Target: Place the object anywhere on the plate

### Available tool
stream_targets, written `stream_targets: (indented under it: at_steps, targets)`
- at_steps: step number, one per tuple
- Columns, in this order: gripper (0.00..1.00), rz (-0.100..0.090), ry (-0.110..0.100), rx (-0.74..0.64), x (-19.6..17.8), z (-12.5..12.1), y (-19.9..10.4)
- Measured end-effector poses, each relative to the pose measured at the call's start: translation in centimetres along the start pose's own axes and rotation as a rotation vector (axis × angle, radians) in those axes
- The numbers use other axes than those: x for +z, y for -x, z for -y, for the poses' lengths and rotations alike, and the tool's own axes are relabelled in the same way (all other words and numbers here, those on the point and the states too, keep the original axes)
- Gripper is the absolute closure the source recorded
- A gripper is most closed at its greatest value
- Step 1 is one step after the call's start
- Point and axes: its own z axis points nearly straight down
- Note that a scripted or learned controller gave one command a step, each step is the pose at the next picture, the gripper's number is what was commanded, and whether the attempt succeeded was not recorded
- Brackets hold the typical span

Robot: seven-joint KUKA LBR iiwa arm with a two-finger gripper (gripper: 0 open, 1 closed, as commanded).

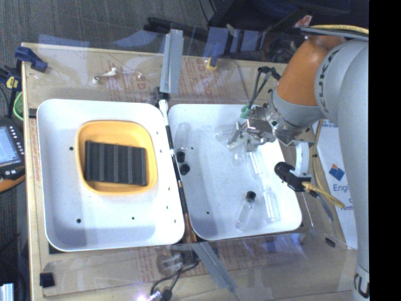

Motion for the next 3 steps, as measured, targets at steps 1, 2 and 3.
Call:
stream_targets:
  at_steps: [1,2,3]
  targets:
    - [1.00,0.001,-0.002,-0.165,-0.2,2.1,-4.6]
    - [1.00,0.003,0.003,-0.280,-1.5,-0.4,-9.4]
    - [1.00,0.002,-0.002,-0.534,2.1,0.7,-11.7]
